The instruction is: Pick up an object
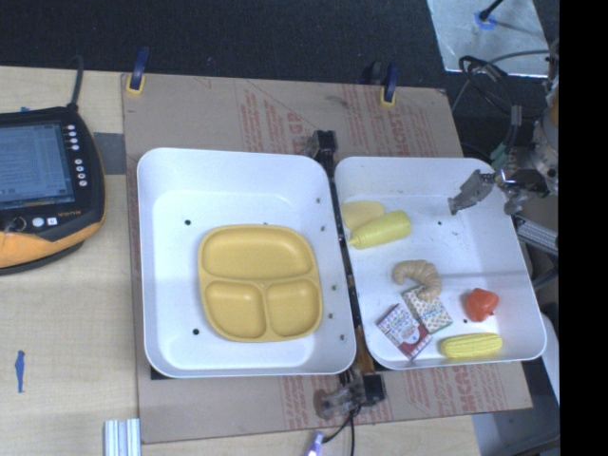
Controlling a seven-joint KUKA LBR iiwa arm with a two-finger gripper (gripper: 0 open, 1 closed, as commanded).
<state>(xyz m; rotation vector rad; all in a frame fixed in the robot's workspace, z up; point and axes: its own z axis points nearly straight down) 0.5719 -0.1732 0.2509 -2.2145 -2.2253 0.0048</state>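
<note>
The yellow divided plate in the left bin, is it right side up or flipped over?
Right side up. The yellow divided plate lies flat in the left bin with its three compartments facing the camera, and nothing lies in them.

Yellow tray (258, 281) (white bins (161, 255)), red pepper (481, 303)

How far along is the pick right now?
Nothing looks picked yet. The corn cob, croissant, red pepper and second corn cob all lie in the right bin. The gripper sits over that bin's upper right corner, carrying nothing visible. Descent, grasp and lift remain.
</note>
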